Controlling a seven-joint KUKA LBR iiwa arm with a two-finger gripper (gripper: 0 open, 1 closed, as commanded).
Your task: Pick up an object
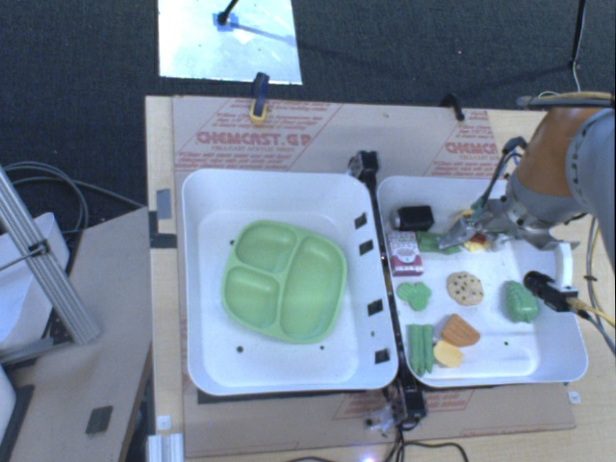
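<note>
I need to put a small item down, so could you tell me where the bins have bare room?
Left bin: bare floor all round the green plate. Right bin: a bare strip along the near wall, right of the orange piece. Crowded between the cookie and gripper.

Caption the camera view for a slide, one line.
Arm's pincer low in the right bin among toy foods, near a cookie; green divided plate in the left bin.

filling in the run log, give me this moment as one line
stage: reaching | gripper: low in right bin, near red-white carton | grasp: none seen | left bin: green divided plate
</note>
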